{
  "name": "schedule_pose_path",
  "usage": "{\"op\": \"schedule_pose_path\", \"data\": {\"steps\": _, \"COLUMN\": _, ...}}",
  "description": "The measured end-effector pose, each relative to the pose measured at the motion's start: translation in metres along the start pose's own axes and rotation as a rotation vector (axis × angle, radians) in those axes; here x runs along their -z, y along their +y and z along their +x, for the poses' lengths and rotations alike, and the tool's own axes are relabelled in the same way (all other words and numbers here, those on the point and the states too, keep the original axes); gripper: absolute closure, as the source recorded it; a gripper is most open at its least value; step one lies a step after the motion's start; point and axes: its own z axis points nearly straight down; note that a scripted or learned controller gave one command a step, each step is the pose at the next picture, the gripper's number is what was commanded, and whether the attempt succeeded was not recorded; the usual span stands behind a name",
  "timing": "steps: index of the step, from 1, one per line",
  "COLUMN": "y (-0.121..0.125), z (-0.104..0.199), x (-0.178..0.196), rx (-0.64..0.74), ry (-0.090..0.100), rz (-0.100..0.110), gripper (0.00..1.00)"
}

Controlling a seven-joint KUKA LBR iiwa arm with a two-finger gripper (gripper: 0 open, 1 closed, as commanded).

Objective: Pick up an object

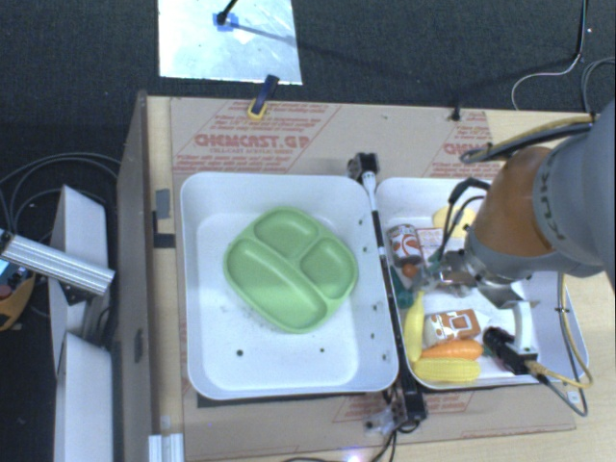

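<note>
On the desk (pixel 289 128), the left bin (pixel 207 258) holds a green divided plate (pixel 291 269), lying flat. In the right bin (pixel 409 192) a can (pixel 404 242), a banana (pixel 414 323), a small carton (pixel 451 326) and a carrot (pixel 450 351) crowd together by the left wall. The jaws (pixel 445 275) hang low between can and carton; whether they are open or closed I cannot tell. A good pick likely means settling on one thing, squarely, clear of its neighbours

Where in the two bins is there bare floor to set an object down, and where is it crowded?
Left bin: bare floor all round the green plate, widest along its near and left walls. Right bin: crowded; can, banana, carton, carrot and the arm fill it.
</note>
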Motion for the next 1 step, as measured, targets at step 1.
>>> {"op": "schedule_pose_path", "data": {"steps": 1, "y": 0.0525, "z": -0.0147, "x": -0.0012, "rx": 0.003, "ry": 0.007, "rz": 0.001, "gripper": 0.0}}
